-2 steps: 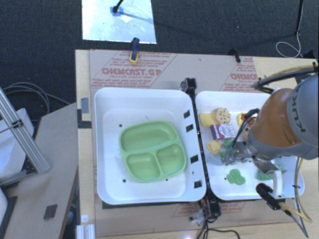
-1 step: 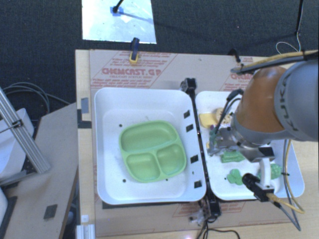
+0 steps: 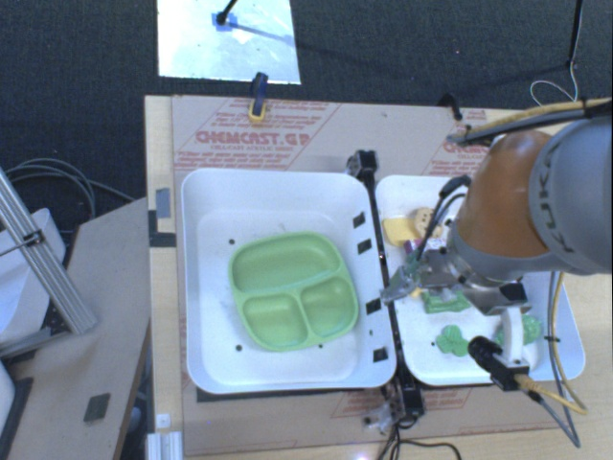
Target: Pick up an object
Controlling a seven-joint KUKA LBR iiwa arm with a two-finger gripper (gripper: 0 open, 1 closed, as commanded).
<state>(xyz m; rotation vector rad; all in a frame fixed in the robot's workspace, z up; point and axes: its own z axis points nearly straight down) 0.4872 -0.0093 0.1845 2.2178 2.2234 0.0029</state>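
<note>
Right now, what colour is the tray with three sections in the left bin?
Light green tray, seen in the camera view.

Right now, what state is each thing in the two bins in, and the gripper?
Green tray: right way up in the left bin, compartments bare.
Yellow object: lying in the right bin, partly under the arm.
Green toy: lying loose near the right bin's front.
Gripper: low over the right bin's left edge; nothing seen between its fingers.
</note>
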